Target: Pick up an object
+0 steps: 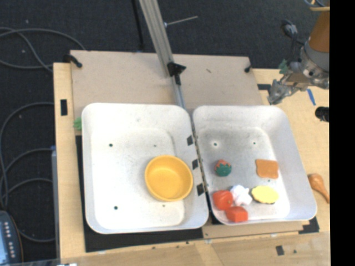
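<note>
While the pincer (277, 90) hangs outside the bins at about two o'clock in the frame, just past the far right corner of the right-hand shallow white bin (288, 132), nothing lies between its tips, and whether they stand apart or together I cannot tell at this size. Above it the grey arm with its orange band (319, 35) leans in from the right edge. By my reading this is the approach step: no object has been chosen by contact, and the arm has yet to come over the bin.

Candidates all sit in the right-hand bin toward its near side, at roughly five o'clock from the pincer. Closest is a flat orange square piece (267, 168), well apart from its neighbours. Farther at seven o'clock from it sits a small green and red rounded toy (223, 168), also alone. Along the near wall a yellow oval piece (264, 194), a small white lump (239, 193) and two red blocks (223, 199) crowd together, touching or nearly so.

In the left-hand shallow white bin (111, 126) rests a yellow plastic bowl (168, 178), near the dividing rims.

Next, I judge, the arm must swing toward five o'clock and descend over a lone item; the crowded cluster risks a muddled grasp.
</note>
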Controlling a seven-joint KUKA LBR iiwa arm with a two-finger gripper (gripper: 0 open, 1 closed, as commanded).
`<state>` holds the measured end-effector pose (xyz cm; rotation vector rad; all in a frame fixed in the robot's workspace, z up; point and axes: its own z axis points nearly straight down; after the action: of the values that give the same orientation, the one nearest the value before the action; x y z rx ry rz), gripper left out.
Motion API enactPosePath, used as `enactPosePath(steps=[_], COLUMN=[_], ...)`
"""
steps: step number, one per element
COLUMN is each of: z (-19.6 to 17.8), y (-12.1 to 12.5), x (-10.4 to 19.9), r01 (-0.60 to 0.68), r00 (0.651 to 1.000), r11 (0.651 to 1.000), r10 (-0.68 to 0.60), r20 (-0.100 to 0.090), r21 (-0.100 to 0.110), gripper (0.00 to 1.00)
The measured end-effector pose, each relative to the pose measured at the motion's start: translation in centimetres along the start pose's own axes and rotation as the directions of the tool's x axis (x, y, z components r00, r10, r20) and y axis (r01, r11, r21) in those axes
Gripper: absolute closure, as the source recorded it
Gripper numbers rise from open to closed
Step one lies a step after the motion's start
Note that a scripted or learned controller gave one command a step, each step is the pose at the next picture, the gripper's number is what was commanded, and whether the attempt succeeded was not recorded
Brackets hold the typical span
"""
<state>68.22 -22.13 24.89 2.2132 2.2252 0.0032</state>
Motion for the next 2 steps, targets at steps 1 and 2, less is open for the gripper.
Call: enactPosePath(steps=[1,2], z=[-0.1,0.3], y=[-2.4,-5.0], x=[3.9,8.4], r01=[0.000,0.000], r00=[1.000,1.000], r11=[1.000,1.000], r10=[0.000,0.000], r20=[0.000,-0.002], r21=[0.003,0.004], gripper=[1.00,1.00])
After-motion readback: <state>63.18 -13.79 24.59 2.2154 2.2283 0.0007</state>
